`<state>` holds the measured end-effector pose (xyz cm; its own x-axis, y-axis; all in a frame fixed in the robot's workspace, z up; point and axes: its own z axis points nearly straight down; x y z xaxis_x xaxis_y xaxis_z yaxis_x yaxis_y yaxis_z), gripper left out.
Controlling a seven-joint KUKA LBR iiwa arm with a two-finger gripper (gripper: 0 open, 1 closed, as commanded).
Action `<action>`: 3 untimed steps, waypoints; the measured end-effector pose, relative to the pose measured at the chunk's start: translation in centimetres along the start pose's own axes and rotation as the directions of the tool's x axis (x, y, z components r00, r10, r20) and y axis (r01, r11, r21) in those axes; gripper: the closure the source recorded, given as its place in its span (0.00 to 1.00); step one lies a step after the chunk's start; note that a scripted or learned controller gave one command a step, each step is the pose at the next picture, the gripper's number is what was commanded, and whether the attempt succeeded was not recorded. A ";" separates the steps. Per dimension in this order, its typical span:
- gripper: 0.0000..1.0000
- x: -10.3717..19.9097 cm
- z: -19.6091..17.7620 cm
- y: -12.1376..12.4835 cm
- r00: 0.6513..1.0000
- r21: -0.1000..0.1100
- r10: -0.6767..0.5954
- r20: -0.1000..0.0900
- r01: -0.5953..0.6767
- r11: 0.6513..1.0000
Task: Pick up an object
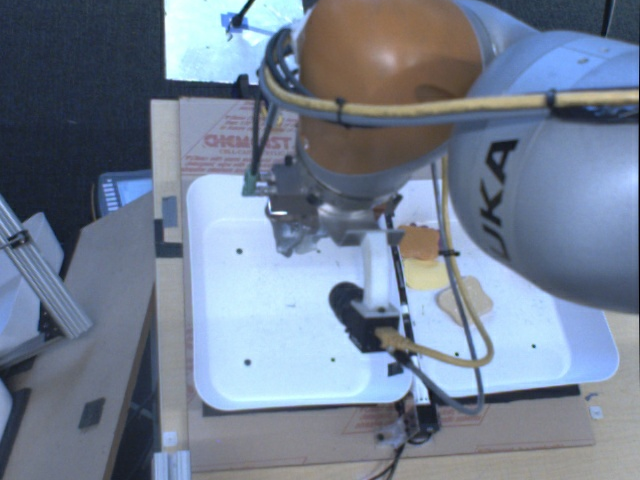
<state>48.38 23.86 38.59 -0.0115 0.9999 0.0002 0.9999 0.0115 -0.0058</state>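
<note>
Here, the arm (400, 118) is positioned low over the left bin (250, 308), its gripper (292, 230) near the bin's far side. The gripper's state cannot be determined. An orange object (420, 241) and two yellowish objects (465, 298) are located in the right bin (560, 348).

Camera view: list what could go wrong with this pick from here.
1. The end effector hangs low over a bare part of the left bin, away from the orange piece and pale yellow pieces in the right bin; a grasp here may catch nothing.
2. The slack yellow cable could snag on the divider.
</note>
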 end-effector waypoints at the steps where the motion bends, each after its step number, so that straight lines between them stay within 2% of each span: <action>1: 1.00 -3.8 30.8 0.4 1.000 -0.007 0.013 0.001 -0.013 1.000; 2: 1.00 -3.7 29.1 0.5 1.000 -0.006 0.012 -0.001 -0.012 1.000; 3: 1.00 -0.1 16.8 0.5 1.000 -0.017 0.004 -0.007 -0.004 1.000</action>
<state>48.80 23.77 21.82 -0.0077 0.9999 0.0073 0.9999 0.0076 0.0111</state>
